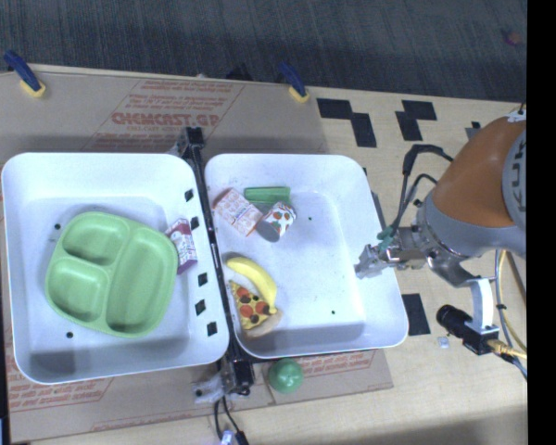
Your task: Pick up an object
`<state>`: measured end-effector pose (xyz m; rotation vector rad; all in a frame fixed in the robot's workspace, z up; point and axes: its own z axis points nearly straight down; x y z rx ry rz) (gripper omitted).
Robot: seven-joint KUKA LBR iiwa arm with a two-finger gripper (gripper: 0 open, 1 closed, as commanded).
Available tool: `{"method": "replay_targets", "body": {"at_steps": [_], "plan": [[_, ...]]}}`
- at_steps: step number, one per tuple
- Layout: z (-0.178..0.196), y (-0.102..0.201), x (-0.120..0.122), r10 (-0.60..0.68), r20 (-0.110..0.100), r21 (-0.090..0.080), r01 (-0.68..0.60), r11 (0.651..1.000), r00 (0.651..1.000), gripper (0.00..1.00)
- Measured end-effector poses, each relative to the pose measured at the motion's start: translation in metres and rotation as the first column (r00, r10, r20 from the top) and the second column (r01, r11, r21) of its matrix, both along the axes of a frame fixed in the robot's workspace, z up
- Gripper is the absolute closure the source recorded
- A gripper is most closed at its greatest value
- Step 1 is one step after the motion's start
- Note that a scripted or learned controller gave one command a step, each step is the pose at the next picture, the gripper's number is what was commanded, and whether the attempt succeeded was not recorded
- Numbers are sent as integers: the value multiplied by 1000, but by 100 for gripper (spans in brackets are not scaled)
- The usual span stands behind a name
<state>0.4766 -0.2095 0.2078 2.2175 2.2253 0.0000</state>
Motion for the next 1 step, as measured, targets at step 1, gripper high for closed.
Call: {"method": "replay_targets", "body": {"at_steps": [1], "plan": [[-15, -1, 0, 2, -4, 1, -2, 1000, 1000, 100]]}}
